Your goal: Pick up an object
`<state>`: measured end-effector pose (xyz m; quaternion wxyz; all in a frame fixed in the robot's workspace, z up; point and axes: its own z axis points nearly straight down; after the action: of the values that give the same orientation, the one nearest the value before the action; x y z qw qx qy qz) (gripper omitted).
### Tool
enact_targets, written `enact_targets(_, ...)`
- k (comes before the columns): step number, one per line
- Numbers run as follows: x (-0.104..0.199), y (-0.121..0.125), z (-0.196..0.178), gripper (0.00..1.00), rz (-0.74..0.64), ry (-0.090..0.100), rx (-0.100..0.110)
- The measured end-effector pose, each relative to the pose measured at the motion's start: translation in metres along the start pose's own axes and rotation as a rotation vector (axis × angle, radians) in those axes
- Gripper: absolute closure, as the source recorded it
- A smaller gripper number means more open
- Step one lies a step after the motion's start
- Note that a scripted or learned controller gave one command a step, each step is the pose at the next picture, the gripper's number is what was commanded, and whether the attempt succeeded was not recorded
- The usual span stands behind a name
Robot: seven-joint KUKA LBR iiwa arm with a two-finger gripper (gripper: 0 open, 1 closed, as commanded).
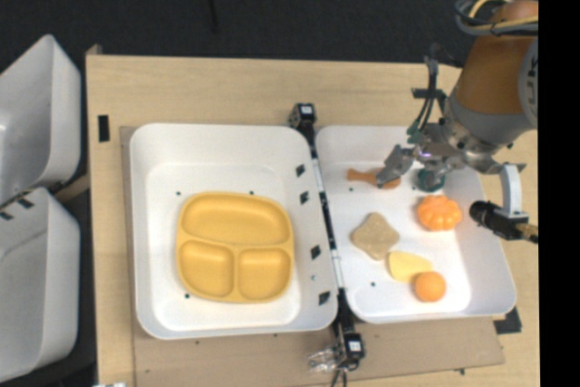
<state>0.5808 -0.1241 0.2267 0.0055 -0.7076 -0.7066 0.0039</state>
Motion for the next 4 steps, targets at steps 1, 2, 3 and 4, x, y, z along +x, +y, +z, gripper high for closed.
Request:
enact_targets(1,0.000,0.002,-0.006,0.00,-0.004,-0.002,-0.012)
enact_targets(2,0.002,0.000,0.058,0.00,0.000,-0.003,-0.005)
enact_targets(3,0.010,0.000,0.119,0.00,0.004,-0.003,-0.005)
enact_targets(4,0.009,0.000,0.128,0.00,0.004,-0.003,-0.009)
